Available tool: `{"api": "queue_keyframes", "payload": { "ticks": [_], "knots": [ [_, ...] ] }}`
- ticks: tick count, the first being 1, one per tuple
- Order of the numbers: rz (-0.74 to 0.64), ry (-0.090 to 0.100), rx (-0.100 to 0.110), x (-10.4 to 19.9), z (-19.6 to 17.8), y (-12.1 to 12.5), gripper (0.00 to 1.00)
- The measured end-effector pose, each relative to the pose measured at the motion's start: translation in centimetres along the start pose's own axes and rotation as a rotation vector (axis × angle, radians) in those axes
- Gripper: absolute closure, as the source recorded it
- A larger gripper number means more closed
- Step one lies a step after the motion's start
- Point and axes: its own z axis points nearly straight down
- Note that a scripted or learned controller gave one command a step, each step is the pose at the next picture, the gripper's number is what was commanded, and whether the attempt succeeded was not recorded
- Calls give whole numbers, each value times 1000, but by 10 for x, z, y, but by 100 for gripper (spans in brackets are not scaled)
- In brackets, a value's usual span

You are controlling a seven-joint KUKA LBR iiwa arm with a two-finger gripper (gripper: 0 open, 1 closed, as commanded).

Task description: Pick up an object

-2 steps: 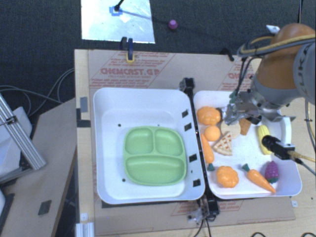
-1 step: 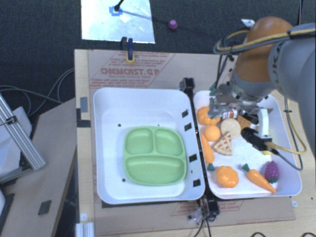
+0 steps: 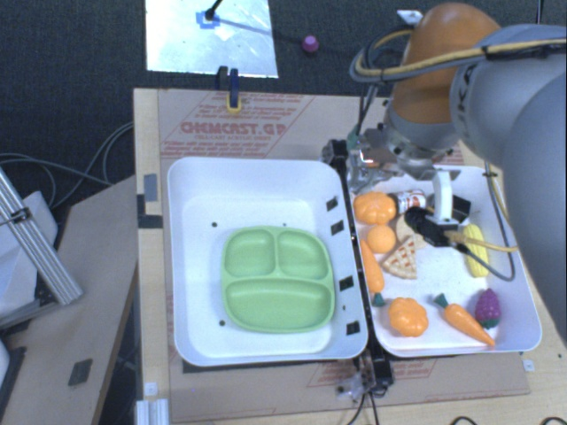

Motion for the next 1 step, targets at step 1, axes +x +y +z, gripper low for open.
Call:
{"api": "queue_keyframes", "payload": {
  "ticks": [1],
  "knots": [
    [4,-1,4,11,2,-4,100]
  ]
}}
